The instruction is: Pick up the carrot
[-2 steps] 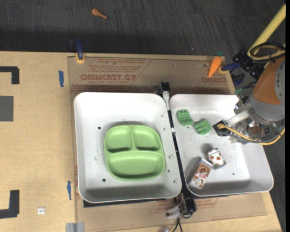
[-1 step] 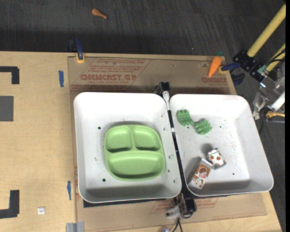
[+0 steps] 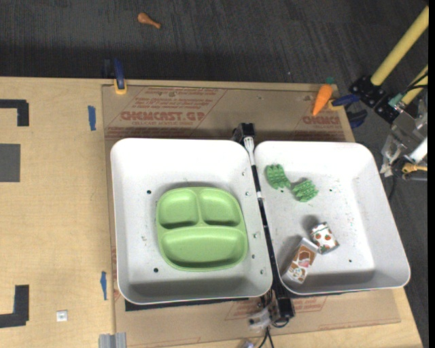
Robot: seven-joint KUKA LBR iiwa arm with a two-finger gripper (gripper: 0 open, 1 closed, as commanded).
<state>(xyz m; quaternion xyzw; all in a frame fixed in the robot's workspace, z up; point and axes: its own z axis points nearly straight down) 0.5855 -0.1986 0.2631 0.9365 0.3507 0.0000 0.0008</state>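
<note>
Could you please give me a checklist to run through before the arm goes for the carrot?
1. Carrot found: ok. The small orange carrot with a green top lies on the brown board beyond the right shallow white bin, not inside it.
2. Space around the carrot: not ok. A blue clamp sits close beside it.
3. Claw over the carrot: not ok. The claw is at the view's right edge, apart from it.
4. Claw carrying nothing: cannot tell.
5. No look-alikes: cannot tell. A small orange object lies on the dark floor, too small to identify.
</note>
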